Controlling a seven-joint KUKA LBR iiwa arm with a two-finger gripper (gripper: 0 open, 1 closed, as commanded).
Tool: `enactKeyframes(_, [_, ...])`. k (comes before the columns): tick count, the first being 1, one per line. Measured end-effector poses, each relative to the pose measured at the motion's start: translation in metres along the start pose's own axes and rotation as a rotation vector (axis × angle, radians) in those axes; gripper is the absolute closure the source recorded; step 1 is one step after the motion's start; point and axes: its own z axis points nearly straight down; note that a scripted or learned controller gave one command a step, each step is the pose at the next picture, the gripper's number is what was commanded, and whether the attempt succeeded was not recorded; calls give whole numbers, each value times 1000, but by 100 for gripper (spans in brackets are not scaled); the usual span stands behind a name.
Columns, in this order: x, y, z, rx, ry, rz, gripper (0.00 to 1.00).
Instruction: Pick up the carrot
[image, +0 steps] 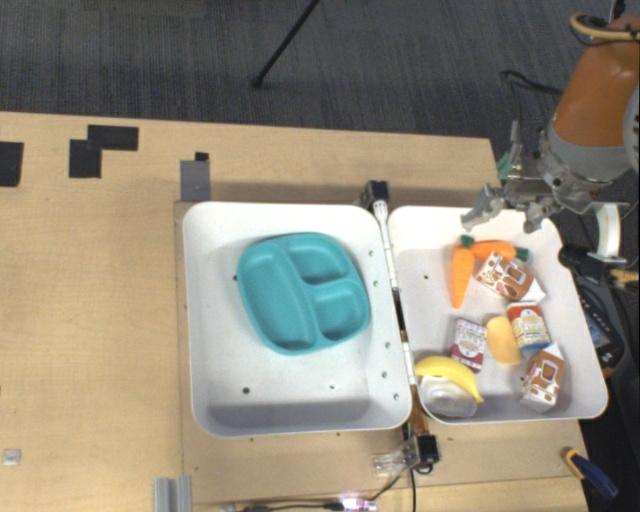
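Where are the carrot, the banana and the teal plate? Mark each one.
carrot (460, 273): camera view, middle of its orange body, right bin.
banana (448, 374): camera view, middle of its yellow curve, right bin.
teal plate (285, 325): camera view, bare floor of its large compartment, left bin.

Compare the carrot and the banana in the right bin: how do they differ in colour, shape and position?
The carrot is orange with a green top; the banana is yellow. The carrot is a straight taper; the banana is curved. The carrot lies toward the bin's far side, near the gripper; the banana lies at the near edge beside a clear cup. Both lie in the right bin.
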Motion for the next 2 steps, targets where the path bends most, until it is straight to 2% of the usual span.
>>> enactKeyframes(1, [0, -19, 94, 5, 1, -158, 0])
enactKeyframes(2, [-1, -8, 143, -15, -5, -179, 0])
